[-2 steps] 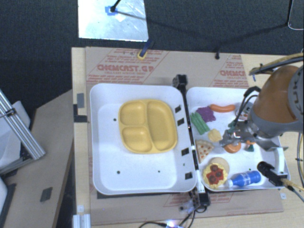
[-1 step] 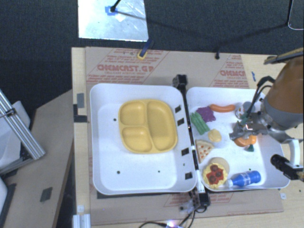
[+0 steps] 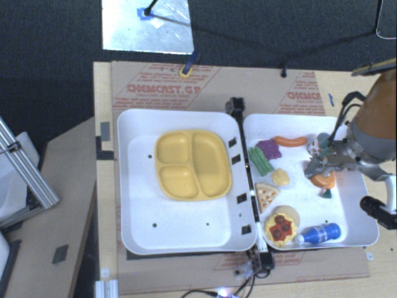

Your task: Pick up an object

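Pincer (image 3: 317, 166), grip unclear, hovers over an orange toy (image 3: 323, 180), sausage (image 3: 290, 141) nearby.

Orange item (image 3: 323, 180) is seen directly under the gripper (image 3: 315, 166), partly covered by it, in the right bin (image 3: 353, 228). Orange sausage (image 3: 290, 141) and purple piece (image 3: 269, 148) lie to the gripper's left and above. Blue bottle (image 3: 321, 233) is laid flat below it.

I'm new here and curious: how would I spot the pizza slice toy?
Look in the right white bin, near the divider. The pizza slice lies below the pale yellow lump and above the round pasta plate. It alone is a flat triangle.
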`<state>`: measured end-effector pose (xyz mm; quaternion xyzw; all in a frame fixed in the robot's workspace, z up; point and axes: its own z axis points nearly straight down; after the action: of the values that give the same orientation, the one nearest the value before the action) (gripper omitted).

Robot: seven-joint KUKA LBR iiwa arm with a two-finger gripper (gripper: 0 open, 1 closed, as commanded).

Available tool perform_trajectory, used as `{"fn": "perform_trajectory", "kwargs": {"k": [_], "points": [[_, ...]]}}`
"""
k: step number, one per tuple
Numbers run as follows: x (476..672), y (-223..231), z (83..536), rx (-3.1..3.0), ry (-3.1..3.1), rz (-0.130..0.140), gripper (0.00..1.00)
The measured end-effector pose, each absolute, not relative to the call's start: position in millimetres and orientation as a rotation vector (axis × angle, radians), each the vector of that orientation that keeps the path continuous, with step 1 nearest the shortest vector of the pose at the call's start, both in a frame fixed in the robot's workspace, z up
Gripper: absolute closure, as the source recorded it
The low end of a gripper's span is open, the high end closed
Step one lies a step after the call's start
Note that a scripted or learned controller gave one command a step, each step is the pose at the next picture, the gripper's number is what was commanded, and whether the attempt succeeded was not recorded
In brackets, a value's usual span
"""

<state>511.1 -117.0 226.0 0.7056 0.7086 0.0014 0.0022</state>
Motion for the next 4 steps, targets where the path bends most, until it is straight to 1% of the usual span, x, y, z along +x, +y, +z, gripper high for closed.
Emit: {"fn": "perform_trajectory", "kwargs": {"k": [2, 3, 4], "points": [[522.9, -6, 236, 2.209, 2.232, 0.005, 1.0], [530.2, 25, 215, 2.214, 2.231, 0.001, 1.0], [536.2, 29, 218, 2.215, 2.227, 0.003, 1.0]]}}
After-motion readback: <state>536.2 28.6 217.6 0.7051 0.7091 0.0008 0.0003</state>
